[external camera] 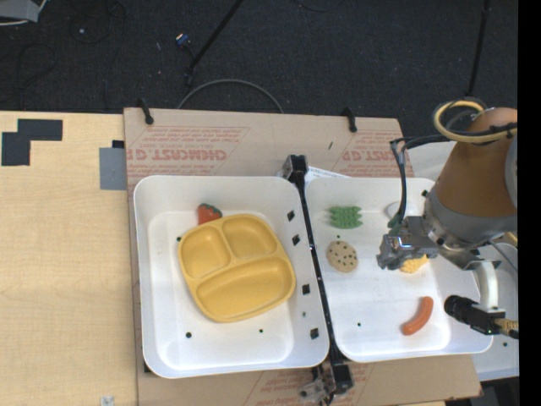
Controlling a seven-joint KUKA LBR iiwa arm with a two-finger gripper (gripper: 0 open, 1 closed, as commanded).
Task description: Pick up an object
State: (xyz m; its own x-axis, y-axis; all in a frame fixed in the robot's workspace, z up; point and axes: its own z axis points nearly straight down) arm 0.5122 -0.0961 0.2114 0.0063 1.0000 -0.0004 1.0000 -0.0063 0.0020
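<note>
Beside the cookie [342,256], fingers [394,258], grip unclear, crowd a yellow item [413,266].

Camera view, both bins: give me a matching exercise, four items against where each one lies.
Items:
1. yellow divided plate
2. green toy
3. cookie
4. sausage

Places:
A. right bin, near front-right corner
B. left bin, filling its middle
C. right bin, back, above the cookie
D. right bin, left of the gripper

Pairs: 1-B, 2-C, 3-D, 4-A
</note>
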